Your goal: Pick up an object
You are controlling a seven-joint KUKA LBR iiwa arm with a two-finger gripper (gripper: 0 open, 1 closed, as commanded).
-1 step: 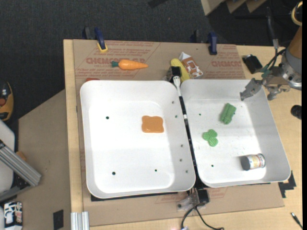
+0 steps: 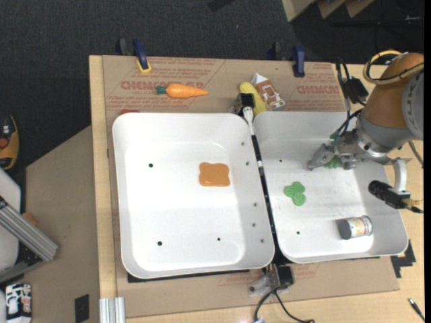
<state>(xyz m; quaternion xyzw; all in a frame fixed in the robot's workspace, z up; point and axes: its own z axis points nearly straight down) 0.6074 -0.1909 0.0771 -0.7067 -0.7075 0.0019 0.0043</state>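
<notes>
Jaws hang spread wide at the gripper, gripping nothing, low over the upper part of the right bin at right of frame. Nearest target is the green piece, lying just below and left of them on the bin floor. Farther off, the can lies at lower right, its long axis running left-right.

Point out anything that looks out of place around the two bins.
A toy carrot lies on the cardboard behind the left bin, outside it. A yellow item and small carton sit behind the seam between the bins. In the right bin, a can lies on its side.
</notes>
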